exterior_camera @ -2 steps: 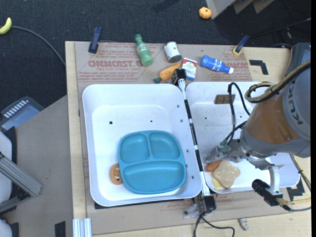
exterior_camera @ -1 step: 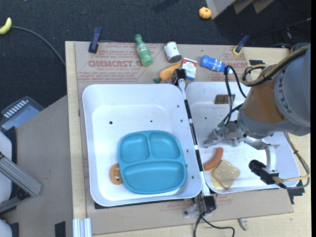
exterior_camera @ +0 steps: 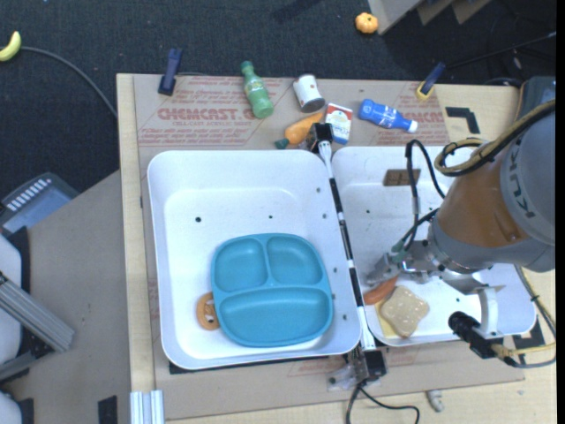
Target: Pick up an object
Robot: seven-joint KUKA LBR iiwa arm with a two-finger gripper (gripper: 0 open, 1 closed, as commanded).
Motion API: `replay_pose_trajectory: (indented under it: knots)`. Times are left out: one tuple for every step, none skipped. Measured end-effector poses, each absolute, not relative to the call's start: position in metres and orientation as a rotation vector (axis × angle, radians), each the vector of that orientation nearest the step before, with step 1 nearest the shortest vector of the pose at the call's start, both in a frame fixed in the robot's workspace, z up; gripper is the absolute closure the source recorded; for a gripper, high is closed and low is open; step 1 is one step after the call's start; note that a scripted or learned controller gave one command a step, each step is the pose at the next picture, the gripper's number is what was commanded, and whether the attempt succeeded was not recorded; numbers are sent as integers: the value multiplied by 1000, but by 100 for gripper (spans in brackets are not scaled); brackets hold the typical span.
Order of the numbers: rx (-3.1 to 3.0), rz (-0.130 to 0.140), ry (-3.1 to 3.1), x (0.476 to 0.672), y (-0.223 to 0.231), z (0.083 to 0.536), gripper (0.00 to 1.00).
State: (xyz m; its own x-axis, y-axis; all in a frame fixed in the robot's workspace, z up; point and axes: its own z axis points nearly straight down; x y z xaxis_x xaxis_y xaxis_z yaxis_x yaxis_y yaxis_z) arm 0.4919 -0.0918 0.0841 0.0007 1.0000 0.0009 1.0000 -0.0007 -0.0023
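In the right bin (exterior_camera: 371,193), a slice of toast (exterior_camera: 403,312) lies near the front wall. A small orange-red piece (exterior_camera: 380,291) lies just left of it and above it in the view. My gripper (exterior_camera: 395,267) hangs low over the front left part of this bin, right above the orange-red piece and close to the toast. The grey wrist and the orange band (exterior_camera: 477,212) cover much of the bin behind it. Nothing can be seen held in the gripper.
The left bin (exterior_camera: 177,201) holds a blue divided plate (exterior_camera: 271,288) and a small brown pretzel (exterior_camera: 207,312) at its left edge. Behind the bins lie a green bottle (exterior_camera: 257,91), a white can (exterior_camera: 308,92), a blue bottle (exterior_camera: 387,115) and an orange piece (exterior_camera: 300,131).
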Motion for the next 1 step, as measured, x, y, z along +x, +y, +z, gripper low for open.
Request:
replay_pose_trajectory:
  knots:
    - [-2220, 1, -2219, 481, -92, 84, 0]
